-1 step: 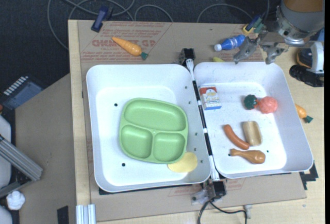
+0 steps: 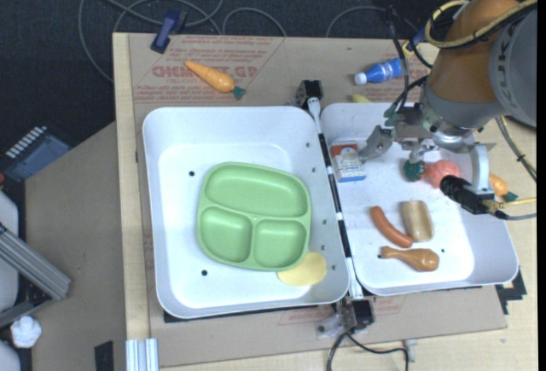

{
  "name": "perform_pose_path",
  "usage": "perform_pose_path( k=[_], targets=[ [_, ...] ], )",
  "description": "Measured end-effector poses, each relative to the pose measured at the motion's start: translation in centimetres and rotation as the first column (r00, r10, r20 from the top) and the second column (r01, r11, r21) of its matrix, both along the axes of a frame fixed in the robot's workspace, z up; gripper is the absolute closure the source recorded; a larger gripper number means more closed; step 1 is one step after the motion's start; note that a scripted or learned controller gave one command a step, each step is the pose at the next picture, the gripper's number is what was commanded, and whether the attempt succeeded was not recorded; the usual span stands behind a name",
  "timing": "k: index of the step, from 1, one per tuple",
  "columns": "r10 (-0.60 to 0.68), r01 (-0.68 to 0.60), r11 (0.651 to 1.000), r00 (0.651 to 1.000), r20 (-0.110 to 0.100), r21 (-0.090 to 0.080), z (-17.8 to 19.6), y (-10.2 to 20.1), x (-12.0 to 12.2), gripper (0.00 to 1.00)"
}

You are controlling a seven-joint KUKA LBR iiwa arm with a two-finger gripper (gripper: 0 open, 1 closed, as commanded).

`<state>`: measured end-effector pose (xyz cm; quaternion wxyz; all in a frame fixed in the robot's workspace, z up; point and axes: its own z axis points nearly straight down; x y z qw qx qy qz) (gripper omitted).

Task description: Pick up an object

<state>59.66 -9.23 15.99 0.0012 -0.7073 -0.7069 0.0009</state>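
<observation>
Hovering over the back of the right bin (image 2: 478,271), I judge I am at the approach step, with nothing picked yet. Going left to right: one blue clip (image 2: 166,31) and one toy carrot (image 2: 213,76) lie on the worktop (image 2: 128,190) behind the bins. The left bin (image 2: 171,135) holds one green divided plate (image 2: 253,216) and one pale yellow piece (image 2: 302,272) touching its near corner. Behind the right bin lies one small bottle (image 2: 380,72). Inside the right bin I count one small carton (image 2: 345,162) by the left wall, one sausage (image 2: 390,227), one bread roll (image 2: 417,219) just beside it, one drumstick (image 2: 413,257) near the front, and one pink piece (image 2: 442,172) partly under my wrist. My gripper (image 2: 415,165) hangs near the pink piece, and I cannot tell how it is set. Next I need to choose one target, line up above it, and come down squarely
</observation>
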Motion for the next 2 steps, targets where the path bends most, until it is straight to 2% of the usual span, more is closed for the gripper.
perform_pose_path(
  k=[1,2],
  targets=[
    [-0.001,0.001,1.0,1.0,0.0,-0.001,-6.5,-3.4,-5.5,0.0],
    [0.0,0.0,1.0,1.0,0.013,-0.004,-7.2,-1.1,-9.0,0.0]
  ],
)
